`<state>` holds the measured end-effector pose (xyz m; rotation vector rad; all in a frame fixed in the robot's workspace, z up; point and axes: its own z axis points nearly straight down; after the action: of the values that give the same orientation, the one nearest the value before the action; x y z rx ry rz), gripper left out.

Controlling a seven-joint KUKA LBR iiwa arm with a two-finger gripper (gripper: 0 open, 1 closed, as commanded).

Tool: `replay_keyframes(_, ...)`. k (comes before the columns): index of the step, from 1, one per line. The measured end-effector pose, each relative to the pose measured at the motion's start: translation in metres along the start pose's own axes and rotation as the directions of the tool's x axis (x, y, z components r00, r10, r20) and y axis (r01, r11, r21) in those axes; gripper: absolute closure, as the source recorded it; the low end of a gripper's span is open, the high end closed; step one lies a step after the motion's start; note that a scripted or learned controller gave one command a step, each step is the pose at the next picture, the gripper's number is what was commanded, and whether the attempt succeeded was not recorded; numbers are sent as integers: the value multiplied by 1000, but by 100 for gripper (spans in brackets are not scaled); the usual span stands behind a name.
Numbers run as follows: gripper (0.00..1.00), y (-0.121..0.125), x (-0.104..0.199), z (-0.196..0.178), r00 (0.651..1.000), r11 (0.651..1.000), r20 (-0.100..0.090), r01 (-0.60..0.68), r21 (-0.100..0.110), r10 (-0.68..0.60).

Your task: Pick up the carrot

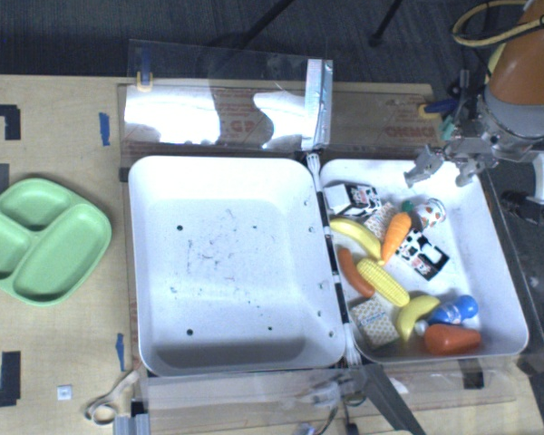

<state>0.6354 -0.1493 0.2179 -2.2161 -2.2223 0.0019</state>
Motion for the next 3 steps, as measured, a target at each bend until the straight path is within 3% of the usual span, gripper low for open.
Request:
replay_keyframes(1,0,18,-1,6,997,997,3,75,-3,-75)
replay_keyframes(2,0,6,26,116,967,967,6,253,-14,-253)
replay_keyframes(3,0,-45,47,124,977,977,10,212,-26,-211)
